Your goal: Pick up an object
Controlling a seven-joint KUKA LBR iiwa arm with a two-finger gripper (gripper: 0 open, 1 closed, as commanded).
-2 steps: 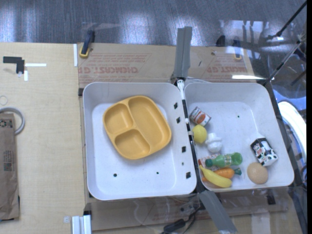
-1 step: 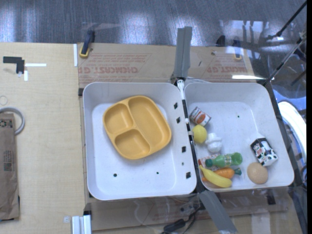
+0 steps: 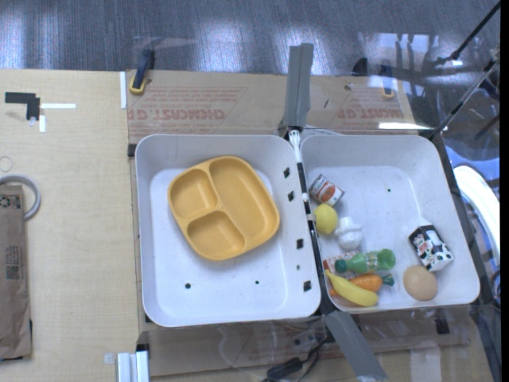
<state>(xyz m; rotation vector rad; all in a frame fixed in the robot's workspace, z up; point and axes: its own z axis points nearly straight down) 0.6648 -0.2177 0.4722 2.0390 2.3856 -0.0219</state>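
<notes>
Objects for picking all lie in the right bin: a small can, a lemon, a white lump, a green bottle, a carrot and a banana crowd its left wall, while a black-and-white carton and an egg sit apart toward its right. We judge these two nearest the side from which the arm reaches. The carton's long axis runs diagonally. A yellow divided plate occupies the left bin. We cannot tell the gripper's state.
</notes>
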